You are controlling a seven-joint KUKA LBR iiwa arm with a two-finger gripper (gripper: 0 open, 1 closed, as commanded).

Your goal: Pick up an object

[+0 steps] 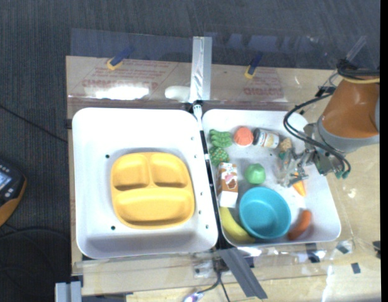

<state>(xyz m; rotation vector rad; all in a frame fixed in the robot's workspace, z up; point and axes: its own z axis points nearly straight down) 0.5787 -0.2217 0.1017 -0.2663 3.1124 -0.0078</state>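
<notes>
The right bin (320, 228) holds a blue bowl (264, 212), a green ball (256, 173), a yellow banana (233, 225), a small printed carton (228, 181), a green leafy toy (219, 142), an orange-red ball (244, 136), a small jar (267, 138) and an orange-red carrot-like toy (299, 224). My gripper (293, 172) is low in the right bin's right half, beside the green ball and above the bowl's far rim. A small orange piece (299, 186) lies right by its tips. Cables and the wrist hide the fingers.
The left bin (93, 231) contains a yellow divided tray (152, 189). The arm's orange band (351, 109) hangs over the right bin's far right corner. A metal divider (201, 68) stands behind the bins. A dark device (4, 187) sits at the left edge.
</notes>
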